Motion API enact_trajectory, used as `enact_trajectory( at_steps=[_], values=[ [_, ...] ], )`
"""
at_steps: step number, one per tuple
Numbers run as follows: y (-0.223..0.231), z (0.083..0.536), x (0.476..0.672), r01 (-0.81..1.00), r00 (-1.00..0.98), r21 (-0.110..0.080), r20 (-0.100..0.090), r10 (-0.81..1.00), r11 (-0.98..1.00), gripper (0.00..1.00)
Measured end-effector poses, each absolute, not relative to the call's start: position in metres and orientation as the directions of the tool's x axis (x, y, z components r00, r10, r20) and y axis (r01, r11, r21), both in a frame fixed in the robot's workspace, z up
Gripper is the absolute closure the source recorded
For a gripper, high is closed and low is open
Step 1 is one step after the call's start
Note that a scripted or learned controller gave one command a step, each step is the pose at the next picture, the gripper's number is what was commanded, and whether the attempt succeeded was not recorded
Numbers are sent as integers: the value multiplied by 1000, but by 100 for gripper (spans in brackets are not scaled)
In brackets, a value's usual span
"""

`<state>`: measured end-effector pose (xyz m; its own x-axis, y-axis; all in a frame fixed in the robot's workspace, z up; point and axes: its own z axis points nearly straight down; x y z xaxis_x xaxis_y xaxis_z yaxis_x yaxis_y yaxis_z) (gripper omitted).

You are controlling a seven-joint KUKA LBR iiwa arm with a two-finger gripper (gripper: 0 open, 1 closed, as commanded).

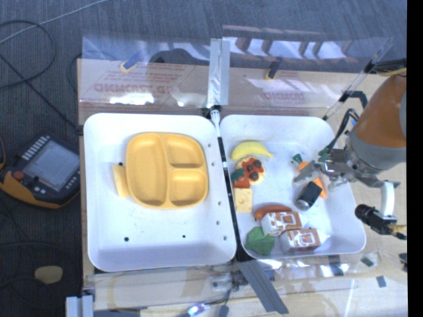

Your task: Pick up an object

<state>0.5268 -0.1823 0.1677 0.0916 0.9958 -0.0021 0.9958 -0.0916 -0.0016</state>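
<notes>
Camera view: gripper sits low over the right bin near its right wall, with a dark cylinder right at its tip; open or closed, can't tell, nor whether it's gripped. Toy food is clustered along that bin's left wall and front edge, so this piece sits apart, easier to reach. Yellow divided tray fills the left bin.

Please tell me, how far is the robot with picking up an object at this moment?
Nothing looks picked up yet. The banana, cheese slice and small cartons lie in the right bin, and the yellow divided plate sits in the left bin. In hand: the tool is low beside a dark cylinder. A visible grasp and lift remain.
</notes>
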Motion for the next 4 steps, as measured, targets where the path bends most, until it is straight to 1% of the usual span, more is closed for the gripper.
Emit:
enact_trajectory(
  at_steps=[1, 2, 3, 4],
  values=[
    [-173, 252, 564, 1000, 8, 0, -2, 1000, -8, 0],
    [-209, 99, 558, 997, 83, 2, 3, 997, -83, 0],
    [-208, 107, 557, 997, 82, 0, 4, 997, -82, 100],
    [-191, 92, 573, 996, 90, 10, -5, 996, -90, 100]
  ],
)
